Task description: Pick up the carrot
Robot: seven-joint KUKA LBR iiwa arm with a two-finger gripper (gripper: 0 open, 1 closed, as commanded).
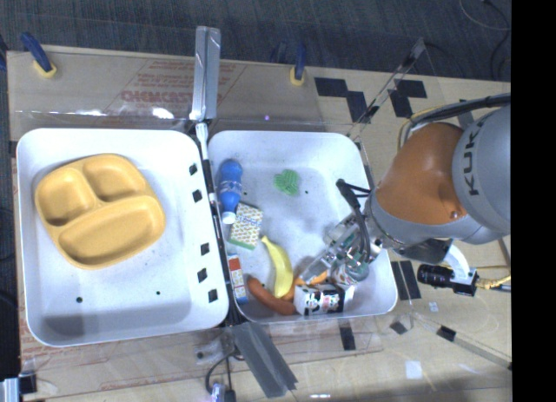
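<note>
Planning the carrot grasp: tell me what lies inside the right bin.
The right bin holds a blue bottle, green piece, banana, carrot, can. The gripper covers part of the carrot.

arm (486, 174): "KU" of KUKA | bench (156, 88): faint red print, unreadable

The carrot (313, 280) is a small orange piece — only a short stretch of it shows, near the front wall of the right-hand bin (287, 144). It lies low on the bin floor, just right of the banana's (279, 267) lower end and touching or nearly touching the white printed cup (320, 300) on its side — which of the two cannot be told. Its full shape is partly hidden.
</note>
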